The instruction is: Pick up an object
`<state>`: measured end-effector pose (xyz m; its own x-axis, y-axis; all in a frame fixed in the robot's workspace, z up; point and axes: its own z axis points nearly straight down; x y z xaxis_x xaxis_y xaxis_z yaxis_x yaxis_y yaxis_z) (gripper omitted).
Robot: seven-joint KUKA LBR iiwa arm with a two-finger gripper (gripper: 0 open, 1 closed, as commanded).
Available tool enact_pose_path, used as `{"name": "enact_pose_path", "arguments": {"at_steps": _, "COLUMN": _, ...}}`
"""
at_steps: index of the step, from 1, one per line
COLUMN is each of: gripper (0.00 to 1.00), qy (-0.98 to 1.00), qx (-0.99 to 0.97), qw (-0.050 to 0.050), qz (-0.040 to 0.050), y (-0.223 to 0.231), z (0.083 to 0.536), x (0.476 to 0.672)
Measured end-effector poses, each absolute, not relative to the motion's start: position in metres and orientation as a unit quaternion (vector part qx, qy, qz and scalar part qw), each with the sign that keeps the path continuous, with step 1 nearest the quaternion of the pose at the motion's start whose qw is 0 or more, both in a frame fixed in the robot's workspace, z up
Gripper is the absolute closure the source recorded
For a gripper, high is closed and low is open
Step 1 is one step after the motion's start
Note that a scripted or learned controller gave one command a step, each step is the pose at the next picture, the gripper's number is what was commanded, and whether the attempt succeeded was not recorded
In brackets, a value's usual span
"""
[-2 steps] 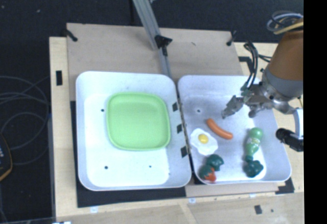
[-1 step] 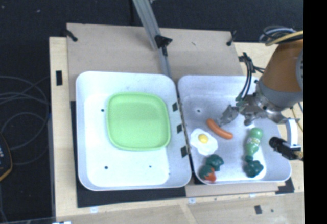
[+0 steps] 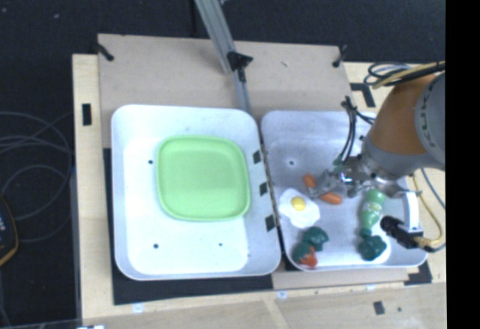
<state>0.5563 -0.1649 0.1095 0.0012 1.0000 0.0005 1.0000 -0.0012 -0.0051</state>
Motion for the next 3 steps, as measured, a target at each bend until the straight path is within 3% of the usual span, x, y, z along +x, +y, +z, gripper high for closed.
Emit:
{"name": "enact_pose_path", "arguments": {"at_steps": 1, "gripper": 0.00, "qy": -0.707, "qx": -0.707, "qw": -0.001, "qz": 0.0001, "y": -0.165, "z": 0.101, "x": 0.556}}
{"name": "enact_pose_path", "arguments": {"at_steps": 2, "gripper": 1.00, "qy": -0.706, "qx": -0.708, "qw": -0.001, "qz": -0.0011, "y": -0.166, "z": 0.112, "x": 0.557}}
{"name": "enact_pose_path", "arguments": {"at_steps": 3, "gripper": 1.00, "qy": -0.707, "qx": -0.707, "qw": -0.002, "qz": -0.0012, "y": -0.167, "z": 0.159, "x": 0.567}}
